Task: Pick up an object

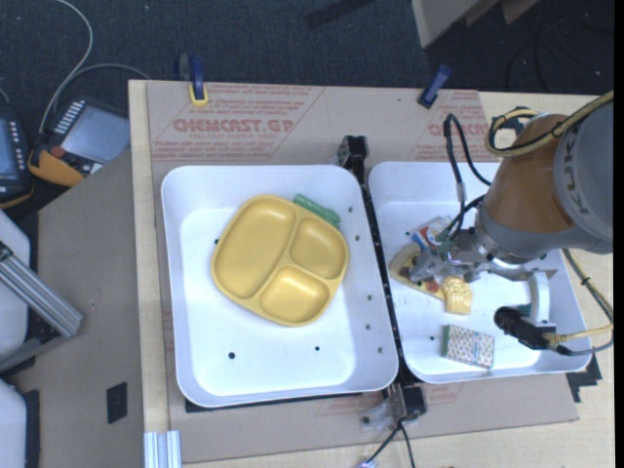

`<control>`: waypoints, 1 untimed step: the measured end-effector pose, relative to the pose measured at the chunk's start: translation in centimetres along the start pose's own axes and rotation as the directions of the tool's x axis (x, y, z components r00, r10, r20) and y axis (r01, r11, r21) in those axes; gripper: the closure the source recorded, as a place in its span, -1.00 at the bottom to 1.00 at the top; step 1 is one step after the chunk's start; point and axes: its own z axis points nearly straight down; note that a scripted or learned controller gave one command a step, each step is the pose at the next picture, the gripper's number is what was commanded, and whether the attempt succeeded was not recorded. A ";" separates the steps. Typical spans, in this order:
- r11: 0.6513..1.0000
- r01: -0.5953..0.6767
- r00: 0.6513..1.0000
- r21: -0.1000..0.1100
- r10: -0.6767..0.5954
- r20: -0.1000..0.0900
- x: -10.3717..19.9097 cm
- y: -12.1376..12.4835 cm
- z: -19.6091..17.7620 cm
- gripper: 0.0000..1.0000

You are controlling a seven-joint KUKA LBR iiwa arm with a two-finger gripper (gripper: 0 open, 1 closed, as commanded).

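In the right bin (419,359), my gripper (441,257) hangs low from the grey and orange arm, right over a small cluster of items. A pale yellow lumpy object (457,296) lies just below and right of it. A tan flat piece (407,261) lies at its left, touching or nearly touching. A small packet with a green and speckled pattern (469,345) rests near the bin's front. The arm's wrist covers the fingertips.
The left bin (195,349) holds a yellow three-compartment plate (280,258), with a green item (317,208) sticking out from under its far edge. A black clamp (352,150) sits at the back where the bins meet. Cables run along the arm at the right.
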 end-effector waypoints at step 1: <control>1.000 0.005 1.000 0.001 -0.005 -0.010 0.2 0.2 1.4 -1.00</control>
